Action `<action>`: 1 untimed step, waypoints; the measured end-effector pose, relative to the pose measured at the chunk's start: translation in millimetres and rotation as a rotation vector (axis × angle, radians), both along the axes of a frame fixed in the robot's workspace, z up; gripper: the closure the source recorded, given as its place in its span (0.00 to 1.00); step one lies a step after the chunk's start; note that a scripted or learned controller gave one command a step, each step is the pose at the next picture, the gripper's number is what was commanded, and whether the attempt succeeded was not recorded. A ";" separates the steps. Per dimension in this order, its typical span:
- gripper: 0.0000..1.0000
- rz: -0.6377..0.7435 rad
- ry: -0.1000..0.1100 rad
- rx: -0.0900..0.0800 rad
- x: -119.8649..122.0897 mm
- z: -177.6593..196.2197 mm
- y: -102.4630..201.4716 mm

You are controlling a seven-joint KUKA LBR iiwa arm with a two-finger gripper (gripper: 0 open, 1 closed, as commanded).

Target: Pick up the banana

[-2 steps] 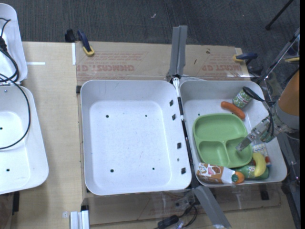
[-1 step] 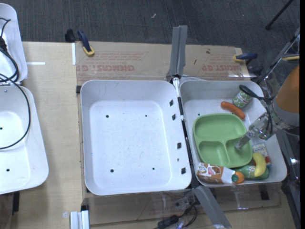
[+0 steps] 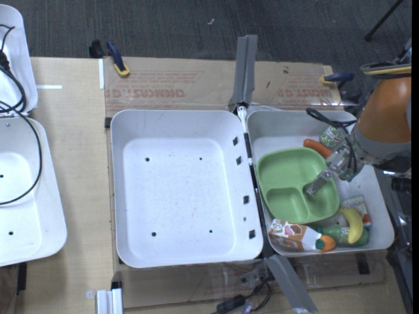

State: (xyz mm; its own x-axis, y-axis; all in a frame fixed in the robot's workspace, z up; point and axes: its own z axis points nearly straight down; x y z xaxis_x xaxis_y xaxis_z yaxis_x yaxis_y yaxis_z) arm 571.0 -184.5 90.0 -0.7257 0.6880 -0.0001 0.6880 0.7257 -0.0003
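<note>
The yellow banana [image 3: 354, 225] lies near the front right corner of the right bin [image 3: 383, 195], curved and resting against a green bottle [image 3: 336, 233]. My gripper [image 3: 318, 186] hangs over the right compartment of a green divided plate [image 3: 288, 172], to the upper left of the banana and apart from it. The arm's orange band [image 3: 387, 106] sits above the bin's right side. Nothing is visibly held.
A printed carton [image 3: 293, 234] and a small orange item [image 3: 325, 243] lie along the right bin's front wall. An orange carrot-like item [image 3: 316, 147] and a can [image 3: 332, 137] sit at its back. The left bin [image 3: 177, 188] stands beside it.
</note>
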 end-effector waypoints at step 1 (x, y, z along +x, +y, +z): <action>0.00 -0.336 0.052 -0.019 61.9 -3.3 11.5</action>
State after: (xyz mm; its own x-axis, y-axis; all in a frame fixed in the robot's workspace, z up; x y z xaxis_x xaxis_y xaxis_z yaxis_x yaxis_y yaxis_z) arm 632.9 -173.0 86.6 -0.4580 0.8888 0.0160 0.8873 0.4581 -0.0534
